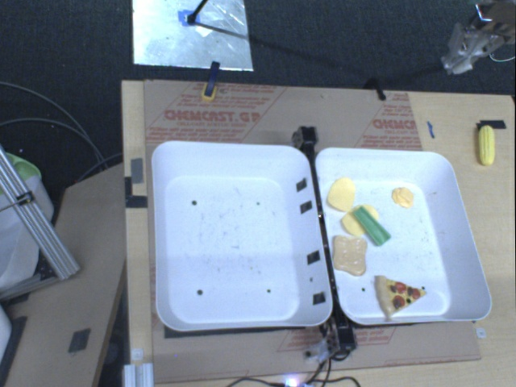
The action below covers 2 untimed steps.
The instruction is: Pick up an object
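Note:
The right bin (451,216) holds several toy foods. A yellow round piece (342,193) lies near its left wall, with a green stick (373,225) resting across a yellow piece just below it. A small tan lump (402,197) sits to the right. A pale bread slice (350,255) and a pizza wedge (398,293) lie toward the front. My gripper (468,51) hangs at the top right corner, far above and behind the bins, well away from every object.
The left bin (226,232) stands beside the right one on a cardboard sheet. A yellow corn cob (486,144) lies on the bench right of the bins. A shiny metal plate (192,21) sits on the floor at the back.

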Each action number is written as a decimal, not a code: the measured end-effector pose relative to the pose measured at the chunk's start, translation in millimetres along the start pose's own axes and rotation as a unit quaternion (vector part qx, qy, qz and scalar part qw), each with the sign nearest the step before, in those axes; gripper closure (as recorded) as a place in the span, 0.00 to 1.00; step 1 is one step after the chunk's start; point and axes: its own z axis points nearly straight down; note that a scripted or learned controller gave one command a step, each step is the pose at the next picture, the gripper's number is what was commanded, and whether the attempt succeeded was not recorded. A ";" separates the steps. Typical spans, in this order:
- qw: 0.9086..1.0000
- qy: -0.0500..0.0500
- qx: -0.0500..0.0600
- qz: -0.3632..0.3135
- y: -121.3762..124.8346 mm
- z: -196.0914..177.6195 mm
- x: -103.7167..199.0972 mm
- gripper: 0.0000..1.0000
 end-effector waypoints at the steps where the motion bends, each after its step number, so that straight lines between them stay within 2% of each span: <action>1: 1.000 0.000 0.010 0.006 -4.4 52.2 -79.2 1.00; 2: 1.000 0.003 0.014 0.005 -75.3 141.6 -91.1 1.00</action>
